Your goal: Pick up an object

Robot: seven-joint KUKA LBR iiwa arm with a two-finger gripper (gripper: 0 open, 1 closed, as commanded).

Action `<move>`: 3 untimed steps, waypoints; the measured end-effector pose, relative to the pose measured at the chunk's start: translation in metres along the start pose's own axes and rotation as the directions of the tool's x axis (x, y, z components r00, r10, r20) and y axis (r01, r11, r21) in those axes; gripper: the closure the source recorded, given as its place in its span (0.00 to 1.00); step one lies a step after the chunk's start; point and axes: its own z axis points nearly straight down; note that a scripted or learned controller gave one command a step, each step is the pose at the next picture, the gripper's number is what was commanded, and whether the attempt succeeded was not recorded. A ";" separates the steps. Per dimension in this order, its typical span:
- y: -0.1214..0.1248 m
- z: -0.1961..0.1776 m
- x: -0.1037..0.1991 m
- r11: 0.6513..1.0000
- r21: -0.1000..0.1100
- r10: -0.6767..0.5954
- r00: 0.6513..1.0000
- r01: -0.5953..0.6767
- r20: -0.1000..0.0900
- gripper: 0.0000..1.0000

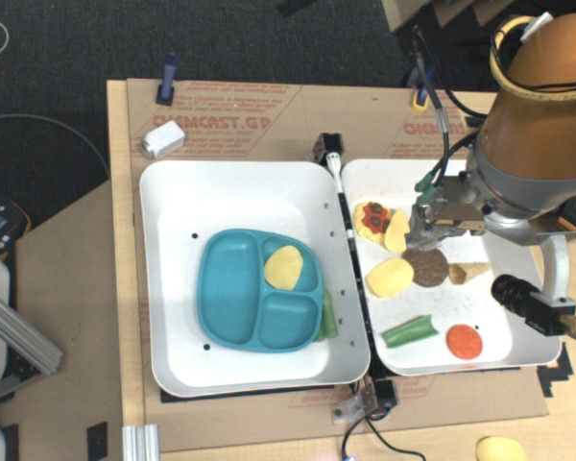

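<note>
The arm [538, 104] runs off the top and right edges and hides the right bin's [403, 358] far right corner. The claw [432, 229] covers part of the yellow slice [396, 230] and the brown disc's [426, 265] top; its fingertips cannot be made out. A green piece [327, 313] is half tucked behind the teal tray [232, 296]. A yellow thing [499, 448] is cut by the bottom edge.

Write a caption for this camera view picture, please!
Robot hand hangs over toy food in the right bin; a blue tray sits left.
</note>
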 end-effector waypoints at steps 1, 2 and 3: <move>0.001 -0.222 0.016 1.000 -0.017 0.003 1.000 -0.003 -0.001 1.00; -0.001 -0.090 -0.002 1.000 0.018 0.009 1.000 -0.009 0.002 1.00; -0.001 -0.044 0.007 1.000 0.011 0.005 1.000 -0.005 0.001 1.00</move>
